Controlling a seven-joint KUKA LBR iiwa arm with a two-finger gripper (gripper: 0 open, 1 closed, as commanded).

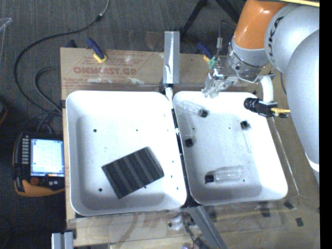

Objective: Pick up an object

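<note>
A black ribbed rectangular block (133,171) lies flat in the left bin (83,108), toward its front. The right bin (270,160) holds clear plastic bottles with black caps: one near the back left corner (193,108), one lying near the front (226,175), and a faint one by the right side (247,135). A small black piece (188,141) sits by the right bin's left wall. My gripper (213,88) hangs over the back rim of the right bin, just right of the back-left bottle and higher than it. I see nothing in it.
The grey arm with its orange band (257,14) comes in from the upper right. A black fitting (254,105) juts out over the right bin's back right corner. A metal post (171,56) stands behind the bins' shared wall. A teach pendant (41,162) lies left of the bench.
</note>
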